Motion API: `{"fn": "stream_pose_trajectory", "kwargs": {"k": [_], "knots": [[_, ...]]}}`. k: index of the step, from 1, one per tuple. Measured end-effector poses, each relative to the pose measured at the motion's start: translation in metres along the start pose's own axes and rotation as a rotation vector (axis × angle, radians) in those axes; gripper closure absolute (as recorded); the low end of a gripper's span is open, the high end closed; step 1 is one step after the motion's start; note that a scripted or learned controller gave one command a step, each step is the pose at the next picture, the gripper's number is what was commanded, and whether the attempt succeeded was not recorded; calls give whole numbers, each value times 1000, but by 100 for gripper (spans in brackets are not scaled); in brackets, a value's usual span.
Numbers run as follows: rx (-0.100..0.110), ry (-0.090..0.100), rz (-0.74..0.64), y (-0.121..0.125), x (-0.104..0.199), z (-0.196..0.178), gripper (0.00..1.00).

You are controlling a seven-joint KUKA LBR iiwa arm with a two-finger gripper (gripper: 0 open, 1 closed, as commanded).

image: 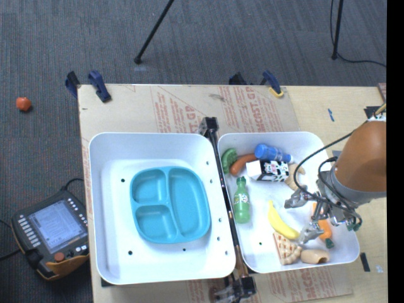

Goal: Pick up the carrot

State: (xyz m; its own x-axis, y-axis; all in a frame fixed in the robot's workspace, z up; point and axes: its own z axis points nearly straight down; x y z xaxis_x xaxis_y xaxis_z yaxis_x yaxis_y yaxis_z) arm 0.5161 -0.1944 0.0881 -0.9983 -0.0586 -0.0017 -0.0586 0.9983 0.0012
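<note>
Carrot (326,229) lies low at the right bin's (252,267) near right, by the banana (281,223). Gripper (320,227) sits right over it, fingers seemingly around it, though grip can't be told. Lifting remains.

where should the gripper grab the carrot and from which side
Probably across the carrot's short width, coming straight down from above. It lies low on the floor of the right bin, near that bin's right wall, largely hidden beneath the gripper, so its exact lie is hard to read. The wall and the bread-like piece just in front make a sideways approach look cramped.
</note>
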Motion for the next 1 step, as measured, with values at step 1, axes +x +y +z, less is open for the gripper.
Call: {"fn": "stream_pose_trajectory", "kwargs": {"k": [1], "knots": [[-1,3,-129,39,17,1,0]]}}
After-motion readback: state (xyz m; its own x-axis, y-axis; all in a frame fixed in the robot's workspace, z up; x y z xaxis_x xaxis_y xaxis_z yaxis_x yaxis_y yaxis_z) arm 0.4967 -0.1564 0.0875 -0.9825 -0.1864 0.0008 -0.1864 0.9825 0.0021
